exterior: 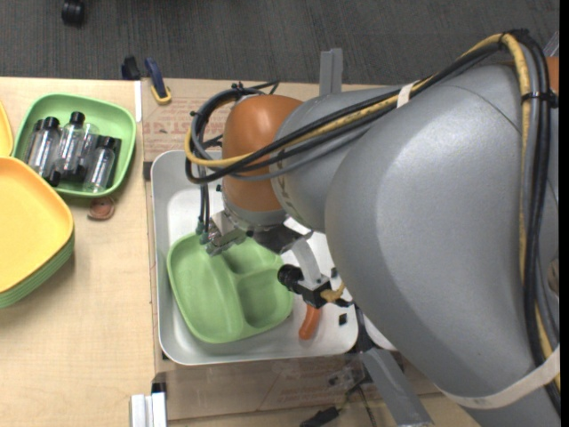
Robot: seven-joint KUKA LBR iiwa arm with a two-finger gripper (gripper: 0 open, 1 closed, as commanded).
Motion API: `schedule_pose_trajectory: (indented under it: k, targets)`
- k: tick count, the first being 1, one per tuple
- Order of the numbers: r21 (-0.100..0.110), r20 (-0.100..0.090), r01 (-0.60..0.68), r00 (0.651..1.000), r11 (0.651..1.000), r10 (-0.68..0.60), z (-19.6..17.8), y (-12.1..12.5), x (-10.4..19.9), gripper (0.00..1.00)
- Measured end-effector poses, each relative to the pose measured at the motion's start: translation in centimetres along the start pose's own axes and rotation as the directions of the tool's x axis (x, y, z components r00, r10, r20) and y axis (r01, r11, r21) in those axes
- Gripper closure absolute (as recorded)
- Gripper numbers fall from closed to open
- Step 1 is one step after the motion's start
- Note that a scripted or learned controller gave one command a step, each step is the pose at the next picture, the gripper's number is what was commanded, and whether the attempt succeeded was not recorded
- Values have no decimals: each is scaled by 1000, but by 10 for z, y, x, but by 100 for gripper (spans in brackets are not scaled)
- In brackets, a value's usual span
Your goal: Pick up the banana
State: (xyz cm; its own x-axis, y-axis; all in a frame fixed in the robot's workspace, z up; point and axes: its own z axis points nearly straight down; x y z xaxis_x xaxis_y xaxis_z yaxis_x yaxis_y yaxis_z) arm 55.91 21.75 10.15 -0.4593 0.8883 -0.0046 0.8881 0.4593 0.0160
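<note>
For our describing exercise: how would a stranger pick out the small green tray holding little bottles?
Start at the stack of yellow plates at the left edge. Just above it sits the small green tray, holding clear bottles with black caps. The larger green dish in the white bin holds no bottles.

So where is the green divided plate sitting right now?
The green divided plate lies in the white bin, toward its left front, directly below the arm's orange band, with an orange object at its right.

One white bin (173, 345) is seen, two green trays (218, 296), four small bottles (71, 149), and one orange carrot (308, 325).
</note>
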Motion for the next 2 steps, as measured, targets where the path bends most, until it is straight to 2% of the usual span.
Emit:
schedule_pose_trajectory:
  k: [1,2]
  targets:
    - [7,1,38,999,999,-38,6,66,-34,100]
    - [10,-2,92,996,996,-92,7,92,-45,100]
